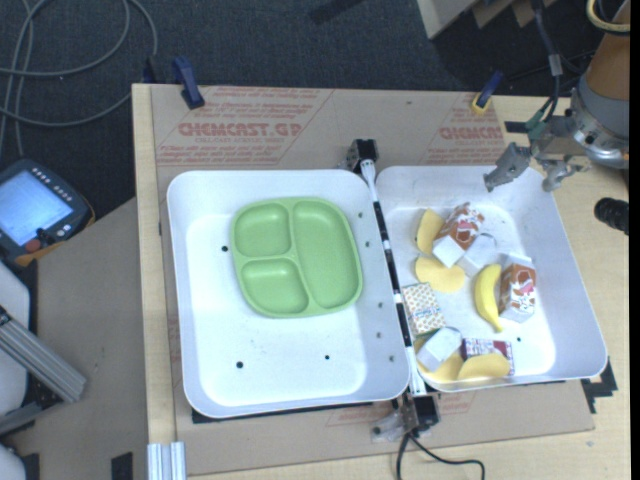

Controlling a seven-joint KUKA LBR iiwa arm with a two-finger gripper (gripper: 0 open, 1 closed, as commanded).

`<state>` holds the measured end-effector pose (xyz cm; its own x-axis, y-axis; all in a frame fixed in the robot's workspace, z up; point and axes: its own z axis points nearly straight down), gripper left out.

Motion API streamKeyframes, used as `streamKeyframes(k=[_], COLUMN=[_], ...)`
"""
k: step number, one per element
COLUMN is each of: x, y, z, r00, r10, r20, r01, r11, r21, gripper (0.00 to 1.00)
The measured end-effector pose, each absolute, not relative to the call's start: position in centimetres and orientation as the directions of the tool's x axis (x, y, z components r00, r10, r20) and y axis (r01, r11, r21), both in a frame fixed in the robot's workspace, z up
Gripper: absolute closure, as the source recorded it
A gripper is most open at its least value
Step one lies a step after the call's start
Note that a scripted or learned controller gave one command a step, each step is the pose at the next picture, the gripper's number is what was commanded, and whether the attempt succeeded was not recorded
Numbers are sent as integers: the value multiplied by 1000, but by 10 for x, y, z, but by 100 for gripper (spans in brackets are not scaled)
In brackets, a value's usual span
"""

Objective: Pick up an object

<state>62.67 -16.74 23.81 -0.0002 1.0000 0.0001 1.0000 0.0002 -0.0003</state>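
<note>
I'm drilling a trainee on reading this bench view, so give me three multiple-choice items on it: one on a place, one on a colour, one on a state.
1. Where does the divided plate lie?
A. left bin
B. right bin
C. on the bare bench

2. What colour is that plate?
A. red
B. green
C. blue

3. How does the pincer stand?
A. carrying the banana
B. pressed onto the plate
C. above the right bin's far rim, nothing between its fingers

Key: 1 A, it sits in the left bin. 2 B, it is pale green. 3 C, the banana lies in the right bin apart from the pincer.
</note>
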Motion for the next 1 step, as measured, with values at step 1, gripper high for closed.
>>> streamKeyframes(k=[1], x=[625], y=[-140], z=[86], r00=[-1], r10=[1000], r20=[-1], r01=[1000], r11=[1], r21=[3], gripper=[0])
